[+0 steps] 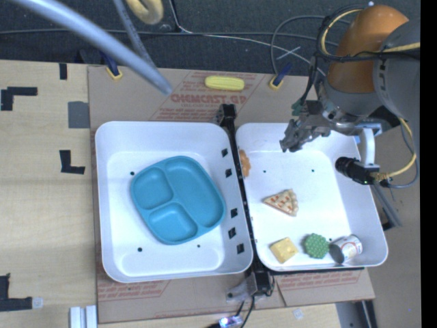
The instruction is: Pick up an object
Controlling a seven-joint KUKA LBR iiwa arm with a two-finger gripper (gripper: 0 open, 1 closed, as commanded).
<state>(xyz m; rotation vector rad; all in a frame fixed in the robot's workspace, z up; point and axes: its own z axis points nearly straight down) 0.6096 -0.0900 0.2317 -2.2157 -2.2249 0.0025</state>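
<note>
Below the hand (295, 141), well apart, pizza slice (282, 201) on right bin (311, 170) floor; hand's grip state unclear

- Right white bin (355, 183): lies under the tool (295, 141), with its far rim just behind it.
- Left white bin (109, 183): to the tool's left, edge to edge with the right bin.
- Cardboard sheet (191, 101): under both bins, with red print.
- Yellow piece (224, 83): on the cardboard, behind and left of the tool, outside the bins.
- Black tape marks (68, 161): on the desk (41, 203), well to the tool's left.
</note>
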